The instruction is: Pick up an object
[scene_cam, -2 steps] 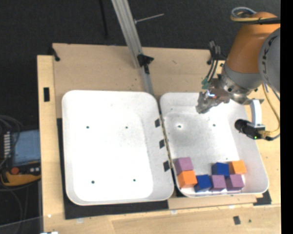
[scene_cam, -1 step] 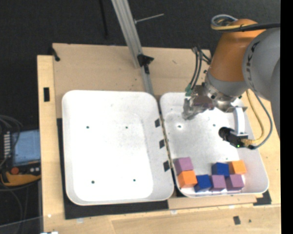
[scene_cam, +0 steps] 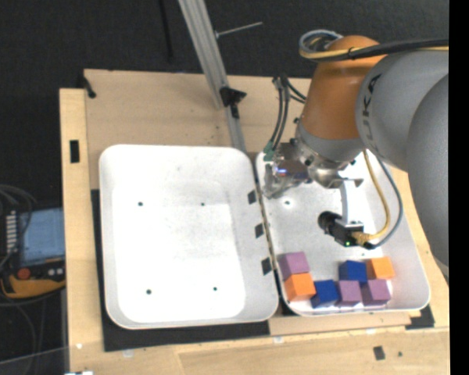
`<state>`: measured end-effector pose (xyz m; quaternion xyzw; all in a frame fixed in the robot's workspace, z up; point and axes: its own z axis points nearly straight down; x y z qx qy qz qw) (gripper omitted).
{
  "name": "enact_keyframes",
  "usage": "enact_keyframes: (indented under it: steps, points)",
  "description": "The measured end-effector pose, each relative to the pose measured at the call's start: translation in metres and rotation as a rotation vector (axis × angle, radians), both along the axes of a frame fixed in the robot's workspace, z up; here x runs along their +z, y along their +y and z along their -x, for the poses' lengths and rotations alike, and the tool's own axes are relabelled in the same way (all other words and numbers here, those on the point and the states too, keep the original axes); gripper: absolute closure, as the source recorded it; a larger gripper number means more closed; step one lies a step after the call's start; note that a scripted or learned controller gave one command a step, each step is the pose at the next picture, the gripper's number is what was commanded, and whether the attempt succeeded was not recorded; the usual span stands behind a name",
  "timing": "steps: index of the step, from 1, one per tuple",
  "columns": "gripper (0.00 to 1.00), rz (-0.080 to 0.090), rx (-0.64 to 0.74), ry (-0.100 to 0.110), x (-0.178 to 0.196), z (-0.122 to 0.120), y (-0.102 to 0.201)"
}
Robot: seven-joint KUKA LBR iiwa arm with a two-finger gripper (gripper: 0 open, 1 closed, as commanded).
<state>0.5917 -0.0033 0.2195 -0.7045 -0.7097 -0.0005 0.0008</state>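
Several small blocks lie along the near edge of the right bin (scene_cam: 313, 217): a purple block (scene_cam: 295, 262) with an orange block (scene_cam: 300, 285) just in front of it, a blue block (scene_cam: 325, 291), another purple block (scene_cam: 349, 291), a blue block (scene_cam: 352, 270), an orange block (scene_cam: 381, 267) and a purple block (scene_cam: 377, 290). My gripper (scene_cam: 278, 180) hangs low over the far left part of the right bin, near the wall shared with the left bin, well behind the blocks. No block shows at its tip.
The left bin (scene_cam: 180, 233) stands beside the right one. A slanted metal pole (scene_cam: 211, 61) rises behind the bins. The grey arm with its orange band (scene_cam: 340, 92) covers the right bin's far right. A cable with a black plug (scene_cam: 336, 226) hangs over the bin floor.
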Motion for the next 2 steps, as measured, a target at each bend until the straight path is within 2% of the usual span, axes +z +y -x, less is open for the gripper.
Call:
enact_keyframes:
  steps: [2]
  points:
    - [1.00, -0.001, 0.001, -0.002, 0.013, 0.017, 0.095]
